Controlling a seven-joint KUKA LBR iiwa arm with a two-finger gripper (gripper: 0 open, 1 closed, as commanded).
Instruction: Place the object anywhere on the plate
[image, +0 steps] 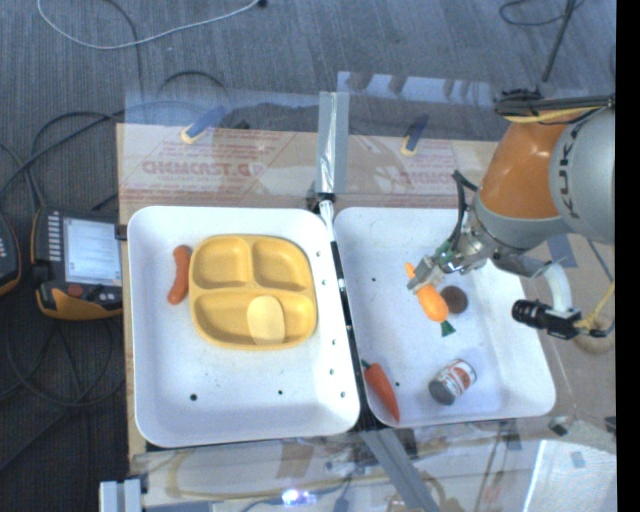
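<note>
Gripper (437, 270) low over right bin (500, 395), fingers spread, nothing between them — orange carrot (433, 303) lies just beside the tips, on the bin floor. Yellow divided plate (253, 290) in left bin (240, 415), pale slice (265, 320) in its near compartment; sausage (179, 274) left of plate — can (453, 381) near right

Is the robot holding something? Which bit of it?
Cannot be told. The gripper is right over the small carrot in the right bin, but the carrot isn't clearly between its fingers.
</note>
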